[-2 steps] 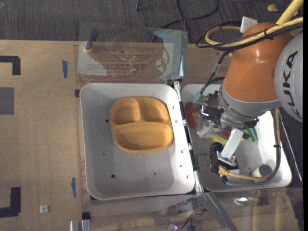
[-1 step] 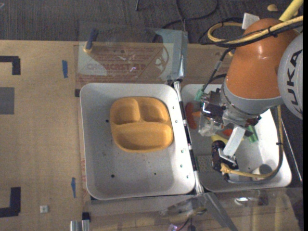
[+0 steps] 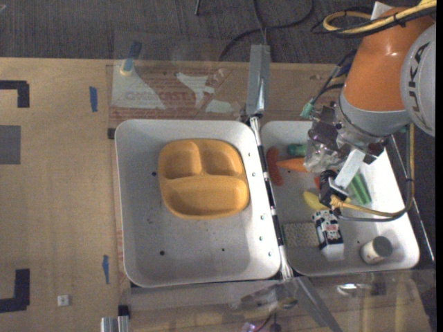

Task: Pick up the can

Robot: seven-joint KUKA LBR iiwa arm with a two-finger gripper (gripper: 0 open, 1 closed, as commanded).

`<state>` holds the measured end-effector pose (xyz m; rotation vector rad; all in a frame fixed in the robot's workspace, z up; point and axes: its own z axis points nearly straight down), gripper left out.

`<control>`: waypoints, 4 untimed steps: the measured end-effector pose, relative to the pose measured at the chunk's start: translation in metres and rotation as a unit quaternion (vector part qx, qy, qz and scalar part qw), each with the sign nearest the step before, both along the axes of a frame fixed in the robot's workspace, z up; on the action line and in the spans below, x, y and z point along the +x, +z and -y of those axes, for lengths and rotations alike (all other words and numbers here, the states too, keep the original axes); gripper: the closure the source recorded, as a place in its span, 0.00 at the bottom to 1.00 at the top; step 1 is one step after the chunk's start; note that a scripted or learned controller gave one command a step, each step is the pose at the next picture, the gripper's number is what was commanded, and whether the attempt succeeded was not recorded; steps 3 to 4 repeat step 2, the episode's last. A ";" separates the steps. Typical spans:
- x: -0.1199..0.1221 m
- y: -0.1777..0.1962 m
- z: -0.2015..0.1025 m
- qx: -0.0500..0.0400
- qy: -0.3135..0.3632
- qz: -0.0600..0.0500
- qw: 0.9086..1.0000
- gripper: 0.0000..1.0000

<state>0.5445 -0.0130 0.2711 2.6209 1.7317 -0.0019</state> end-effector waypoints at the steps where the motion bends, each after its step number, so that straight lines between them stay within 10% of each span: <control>1: -0.061 -0.051 -0.004 0.001 0.004 -0.001 1.000 1.00; 2: -0.061 -0.051 -0.004 0.001 0.004 -0.001 1.000 0.00; 4: -0.061 -0.051 -0.004 0.001 0.004 -0.001 1.000 0.00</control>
